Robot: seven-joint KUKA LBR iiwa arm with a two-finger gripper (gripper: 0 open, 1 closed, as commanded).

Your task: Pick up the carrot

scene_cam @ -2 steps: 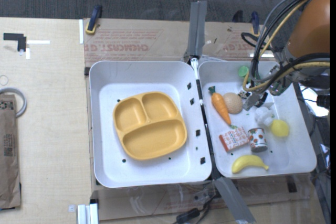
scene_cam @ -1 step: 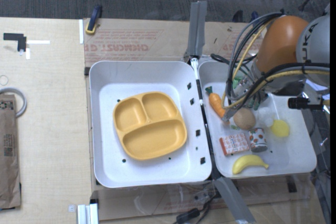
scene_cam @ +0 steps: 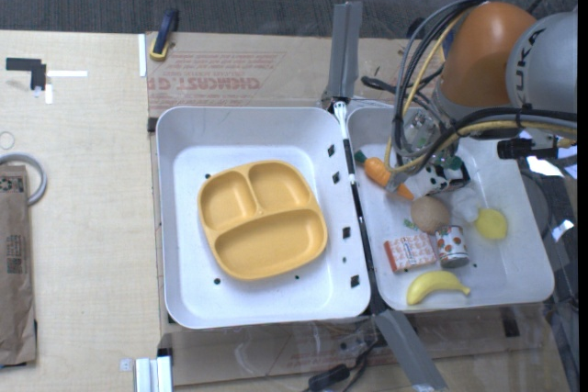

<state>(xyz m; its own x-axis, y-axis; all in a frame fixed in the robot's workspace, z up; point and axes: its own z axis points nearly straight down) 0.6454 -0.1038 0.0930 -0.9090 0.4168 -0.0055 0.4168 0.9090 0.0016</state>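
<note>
The bench (scene_cam: pixel 73 197) is seen from above, pale wood, with a sheet of printed cardboard (scene_cam: pixel 239 73) laid under the far edge of two white bins. The arm (scene_cam: pixel 514 50), grey with an orange band, reaches in from the right over the right bin (scene_cam: pixel 514 285), trailing black and yellow cables. The left bin (scene_cam: pixel 184 197) is occupied by a yellow divided plate (scene_cam: pixel 264 220) with three compartments, set near its middle. A brown paper bag (scene_cam: pixel 16 262) is noted at the bench's left edge, with a grey ring just above it.

The pincer (scene_cam: pixel 415 168) is lowered into the far left part of the right bin, just right of the carrot. Its fingers are masked by cables and housing; whether they stand wide or narrow cannot be told.

The carrot (scene_cam: pixel 377 170) lies at the left wall of the right bin, orange, with a green tip toward the far side. Nothing is seen gripped around it.

Nearer the camera, a brown roundish item (scene_cam: pixel 430 214), possibly a potato or kiwi, is recorded. Beside it to the right lies a lemon (scene_cam: pixel 491 223). In front of these stand a small carton (scene_cam: pixel 410 251) and a red-labelled can (scene_cam: pixel 451 245), touching. A banana (scene_cam: pixel 435 286) lies nearest the front rim.
</note>
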